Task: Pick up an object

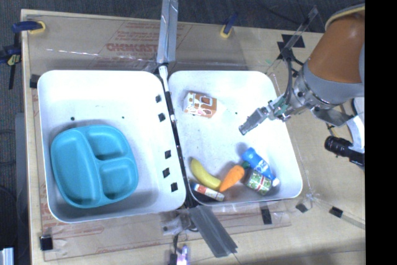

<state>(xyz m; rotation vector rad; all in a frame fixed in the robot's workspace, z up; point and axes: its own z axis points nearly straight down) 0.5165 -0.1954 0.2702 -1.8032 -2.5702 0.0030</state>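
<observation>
Objects (banana [205, 173], carrot [231, 177], can [260, 182]) are lying in the right bin [282, 133]; gripper [248, 125] is hovering above, finger state impossible to tell.

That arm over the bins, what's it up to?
The arm's gripper is above the right bin, with nothing visibly between its fingers. A small carton lies apart near the bin's far side; a banana, carrot, marker and bottle cluster at its near edge. The left bin holds a blue tray.
</observation>
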